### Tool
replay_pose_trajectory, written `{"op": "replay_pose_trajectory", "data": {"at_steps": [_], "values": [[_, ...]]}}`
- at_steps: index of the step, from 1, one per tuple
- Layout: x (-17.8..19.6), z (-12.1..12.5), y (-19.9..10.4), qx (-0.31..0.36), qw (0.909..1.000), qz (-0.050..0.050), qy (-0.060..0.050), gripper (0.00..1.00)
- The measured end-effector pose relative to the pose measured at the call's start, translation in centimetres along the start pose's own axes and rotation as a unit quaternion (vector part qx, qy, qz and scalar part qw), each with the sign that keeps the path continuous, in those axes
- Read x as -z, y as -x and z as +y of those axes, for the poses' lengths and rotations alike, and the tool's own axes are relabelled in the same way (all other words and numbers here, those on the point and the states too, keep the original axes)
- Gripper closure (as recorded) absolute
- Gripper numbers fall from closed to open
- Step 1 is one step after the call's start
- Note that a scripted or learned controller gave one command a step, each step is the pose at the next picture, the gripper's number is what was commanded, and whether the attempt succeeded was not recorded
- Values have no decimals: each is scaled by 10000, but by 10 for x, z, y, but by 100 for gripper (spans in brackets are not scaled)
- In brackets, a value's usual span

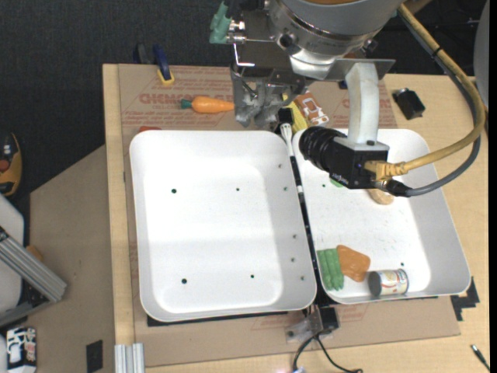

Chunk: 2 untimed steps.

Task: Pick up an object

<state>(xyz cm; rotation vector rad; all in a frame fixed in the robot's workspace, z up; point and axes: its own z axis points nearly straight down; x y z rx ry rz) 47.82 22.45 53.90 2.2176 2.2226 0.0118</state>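
The bench [124, 107] (brown-topped) bears two white bins [210, 224] and a carrot [210, 105].

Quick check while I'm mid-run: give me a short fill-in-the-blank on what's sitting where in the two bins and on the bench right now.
1. The green object lies in the ____ bin, touching an orange object.
2. The small can lies on its ____, near that bin's front rim.
3. The toy carrot rests on the ____, behind the left bin.
4. The arm's wrist hangs over the ____ edge of the bins.

Missing words: right; side; bench; back
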Motion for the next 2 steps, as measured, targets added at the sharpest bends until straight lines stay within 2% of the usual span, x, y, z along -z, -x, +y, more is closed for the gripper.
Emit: {"op": "replay_pose_trajectory", "data": {"at_steps": [1,2], "values": [[-4,1,0,-4,10000,-18,-33,0],[7,1,-1,3,10000,-12,-17,100]]}}
